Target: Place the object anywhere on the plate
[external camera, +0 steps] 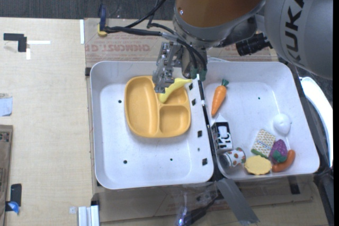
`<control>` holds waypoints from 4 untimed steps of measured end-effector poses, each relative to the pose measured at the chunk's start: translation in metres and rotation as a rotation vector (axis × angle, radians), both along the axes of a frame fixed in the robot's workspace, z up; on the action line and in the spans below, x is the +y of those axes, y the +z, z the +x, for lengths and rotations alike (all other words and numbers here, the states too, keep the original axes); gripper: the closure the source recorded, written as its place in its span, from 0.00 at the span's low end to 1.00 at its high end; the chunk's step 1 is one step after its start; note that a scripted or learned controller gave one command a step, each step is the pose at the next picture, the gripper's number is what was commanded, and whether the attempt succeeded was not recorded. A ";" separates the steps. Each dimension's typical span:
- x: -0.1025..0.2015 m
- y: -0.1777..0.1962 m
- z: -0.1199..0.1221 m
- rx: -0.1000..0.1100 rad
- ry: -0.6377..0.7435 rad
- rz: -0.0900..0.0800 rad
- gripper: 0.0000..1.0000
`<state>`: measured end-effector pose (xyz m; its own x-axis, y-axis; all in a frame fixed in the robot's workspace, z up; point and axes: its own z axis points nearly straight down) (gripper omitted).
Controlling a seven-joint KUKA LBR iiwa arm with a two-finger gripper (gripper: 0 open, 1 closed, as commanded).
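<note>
The gripper (168, 81) hangs over the far right corner of the yellow plate (153, 116) in the left bin (106, 166), its fingers pinching a yellow banana-like object (172, 87), so it looks like release time: open and lift straight up.

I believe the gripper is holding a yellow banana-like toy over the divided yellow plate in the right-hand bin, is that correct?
Not quite: the divided yellow plate lies in the left-hand white bin, as the camera view shows. The gripper does hold the yellow banana-like toy between its fingers over the plate's upper right edge.
</note>
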<state>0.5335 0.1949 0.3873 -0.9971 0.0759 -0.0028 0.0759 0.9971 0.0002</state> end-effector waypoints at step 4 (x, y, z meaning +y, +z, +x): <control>-0.148 -0.146 -0.055 0.003 -0.327 0.000 1.00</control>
